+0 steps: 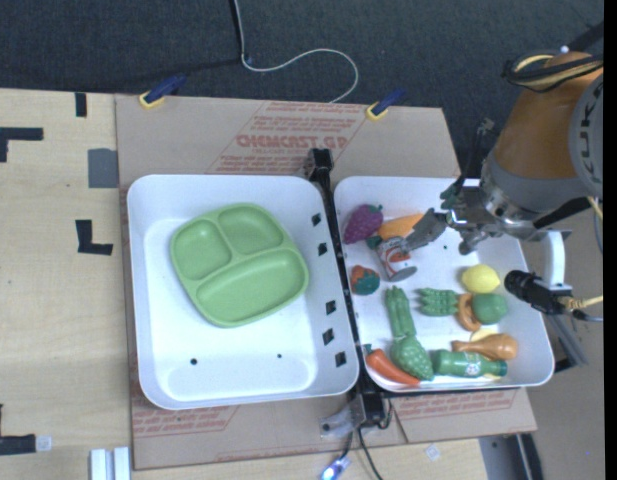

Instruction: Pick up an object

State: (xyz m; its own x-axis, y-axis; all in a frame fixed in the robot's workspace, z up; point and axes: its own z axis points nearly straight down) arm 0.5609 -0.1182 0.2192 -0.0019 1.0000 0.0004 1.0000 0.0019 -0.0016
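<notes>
Toy foods (438, 318) in right white bin (533, 373), cardboard-topped bench (288, 138) beneath

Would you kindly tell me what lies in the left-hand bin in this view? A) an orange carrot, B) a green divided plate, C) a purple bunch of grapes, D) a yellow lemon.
B: the green divided plate lies alone in the left bin, while the toy foods sit in the right bin where the hand reaches.
</notes>
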